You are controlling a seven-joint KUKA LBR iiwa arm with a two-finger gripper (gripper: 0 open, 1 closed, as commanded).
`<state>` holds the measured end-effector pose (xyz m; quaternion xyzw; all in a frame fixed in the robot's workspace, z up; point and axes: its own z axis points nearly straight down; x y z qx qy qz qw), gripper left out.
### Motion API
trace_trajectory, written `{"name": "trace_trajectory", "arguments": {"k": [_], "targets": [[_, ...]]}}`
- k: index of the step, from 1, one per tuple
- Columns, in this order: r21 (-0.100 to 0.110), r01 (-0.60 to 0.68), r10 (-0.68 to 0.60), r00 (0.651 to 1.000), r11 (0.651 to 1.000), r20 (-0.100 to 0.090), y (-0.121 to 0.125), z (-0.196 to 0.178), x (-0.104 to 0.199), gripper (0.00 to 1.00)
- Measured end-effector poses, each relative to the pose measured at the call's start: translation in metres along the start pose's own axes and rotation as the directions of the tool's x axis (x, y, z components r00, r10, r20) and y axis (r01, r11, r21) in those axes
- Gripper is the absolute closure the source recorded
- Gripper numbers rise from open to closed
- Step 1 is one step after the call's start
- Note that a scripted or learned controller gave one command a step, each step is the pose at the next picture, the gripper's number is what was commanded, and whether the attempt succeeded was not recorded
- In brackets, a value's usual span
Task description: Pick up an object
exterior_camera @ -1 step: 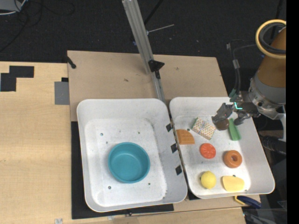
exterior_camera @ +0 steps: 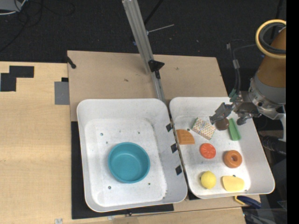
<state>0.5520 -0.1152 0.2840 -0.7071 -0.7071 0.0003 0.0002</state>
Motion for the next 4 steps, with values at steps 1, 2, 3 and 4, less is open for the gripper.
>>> {"name": "trace_trajectory", "arguments": {"k": [1,2,3,4], "targets": [[0.005,0.000,0.000,1.000,1.000,-0.001,-0.003,0.063,-0.001,0.00],[0.004,0.000,0.000,1.000,1.000,-0.001,-0.007,0.117,0.009,0.00],[0.004,0.000,0.000,1.000,1.000,-0.001,0.002,0.169,0.008,0.00],[0.000,-0.002,0.002,1.000,1.000,0.000,0.003,0.157,0.007,1.00]]}}
